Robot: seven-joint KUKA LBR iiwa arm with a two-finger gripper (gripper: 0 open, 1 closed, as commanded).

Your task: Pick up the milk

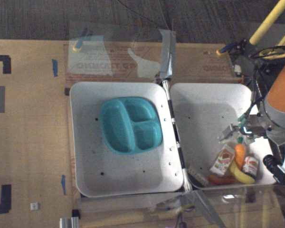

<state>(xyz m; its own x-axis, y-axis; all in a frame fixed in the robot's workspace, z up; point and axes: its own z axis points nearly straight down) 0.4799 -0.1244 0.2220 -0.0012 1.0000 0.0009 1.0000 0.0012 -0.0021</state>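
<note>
While the small white-and-brown milk carton (223,160) lies at the right bin's (204,108) five o'clock, touching the orange toy carrot (240,154), the spread, empty metal gripper (233,130) at its one o'clock risks snagging that neighbour instead.

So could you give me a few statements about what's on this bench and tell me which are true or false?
1. The teal plate lies in the left bin. True.
2. The milk carton lies on the teal plate. False: it lies in the right bin, near the front corner.
3. A carrot and a banana lie beside the milk carton. True.
4. The claw hangs over the left bin. False: it is over the right bin, just above the carrot.
5. The teal plate holds food. False: its compartments are bare.
</note>
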